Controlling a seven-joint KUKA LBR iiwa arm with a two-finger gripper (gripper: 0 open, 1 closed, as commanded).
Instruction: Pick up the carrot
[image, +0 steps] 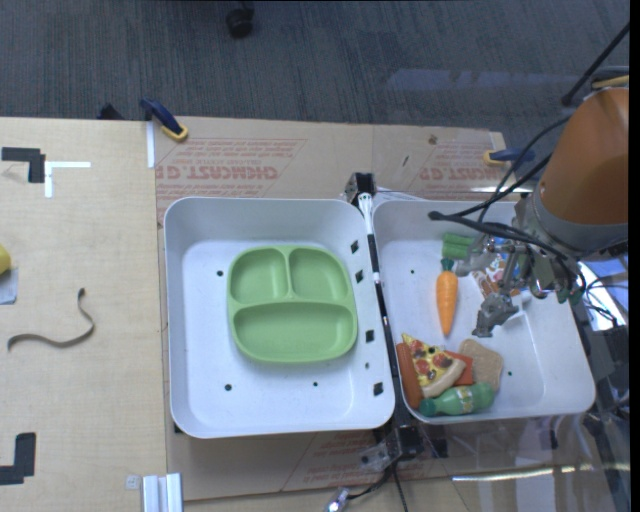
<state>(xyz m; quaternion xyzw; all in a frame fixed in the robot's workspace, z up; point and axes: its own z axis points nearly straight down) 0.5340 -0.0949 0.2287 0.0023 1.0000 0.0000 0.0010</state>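
Carrot (446, 301) lying in right bin (560, 385) — claw (493, 318) just beside it, apart, finger spread impossible to tell; green plate (293, 304) in left bin (195, 390)

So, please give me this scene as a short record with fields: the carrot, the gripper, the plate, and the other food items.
carrot: lies in the right bin, green top pointing away from the camera
gripper: beside the carrot, on its right in the view, not holding it
plate: green divided plate in the left bin
other food: pizza slice, bread slice
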